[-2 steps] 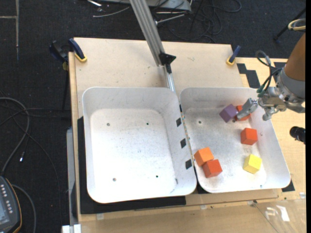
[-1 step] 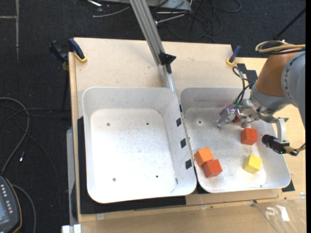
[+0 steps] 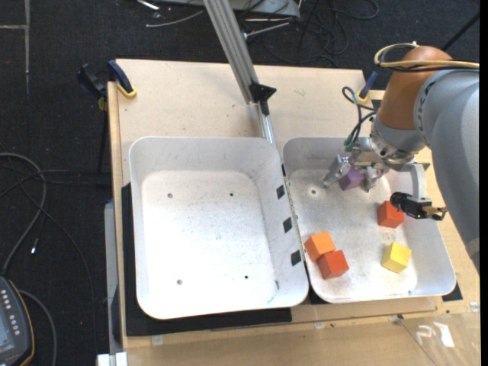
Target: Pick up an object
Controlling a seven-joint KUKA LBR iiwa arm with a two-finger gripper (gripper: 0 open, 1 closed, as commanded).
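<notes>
Currently: grasp step, end effector (image 3: pixel 352 175) clamped on purple block (image 3: pixel 351 178).
Purple block sits between the fingers in the right bin (image 3: pixel 305 155), near its back wall; whether it is clear of the floor cannot be told. Judged next move: a straight vertical lift, keeping clear of the red block (image 3: pixel 390 215) nearby.
</notes>
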